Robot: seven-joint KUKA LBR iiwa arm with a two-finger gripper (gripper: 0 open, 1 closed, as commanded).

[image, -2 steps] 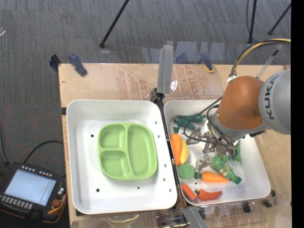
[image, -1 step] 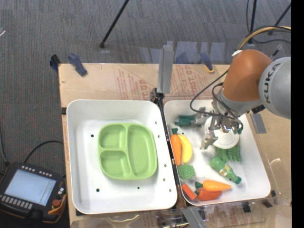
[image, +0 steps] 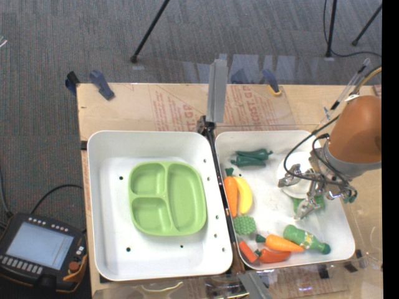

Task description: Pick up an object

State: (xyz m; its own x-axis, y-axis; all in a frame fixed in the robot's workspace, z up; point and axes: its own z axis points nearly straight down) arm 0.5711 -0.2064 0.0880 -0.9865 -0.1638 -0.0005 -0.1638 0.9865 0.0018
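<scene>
My gripper [image: 307,207] hangs low over the right part of the right bin [image: 274,139], under the orange and grey wrist. A white round object [image: 294,187] lies partly hidden beneath it. Just in front of the gripper lie a green bottle [image: 307,238] and a small carrot [image: 283,243] on the bin floor. A red pepper [image: 265,255] lies at the bin's front edge. Further left are a larger carrot [image: 231,195], a yellow banana [image: 244,194] and a knobbly green vegetable [image: 244,225]. A dark green pepper [image: 252,157] rests near the back.
The left bin [image: 106,154] holds a light green divided plate [image: 167,198]. A grey post [image: 217,95] rises between the bins at the back. A teach pendant [image: 40,248] sits off the bench at the lower left. Cables loop around the wrist.
</scene>
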